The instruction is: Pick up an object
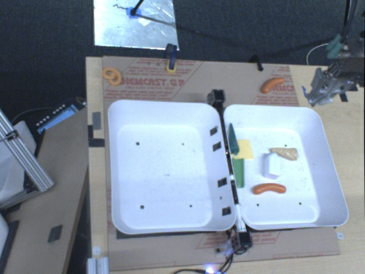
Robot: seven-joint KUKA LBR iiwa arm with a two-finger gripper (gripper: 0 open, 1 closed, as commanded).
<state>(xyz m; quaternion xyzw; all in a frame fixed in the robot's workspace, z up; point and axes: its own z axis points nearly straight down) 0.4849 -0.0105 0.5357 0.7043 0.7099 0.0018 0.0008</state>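
Bench (154,73) with two shallow white bins, seen from above at a slant. The left bin (165,167) has nothing in it to grasp. The right bin (319,153) holds every candidate for the pick: a green strip (235,156) lying along the inner wall by the divider, a yellow square (245,149) touching it, a white block (271,165) near the bin's middle, a tan wedge (284,153) just beside the block, and an orange sausage (269,189) nearer the front edge. A second sausage (272,85) and a small ring (112,76) lie on the bench outside both bins.

The gripper (324,89) hangs at the view's right, above the bench beyond the right bin's far corner, well apart from all the objects. It carries nothing visible; whether it is spread or closed cannot be made out at this size.

Likely failure modes, by judgement: the green strip and yellow square sit hard against the wall, so a descent there may strike the rim or the divider. The block and wedge lie close together, so a grasp may catch both or nudge one aside. The sausage, being rounded, may roll or squirt out under a closing pinch.
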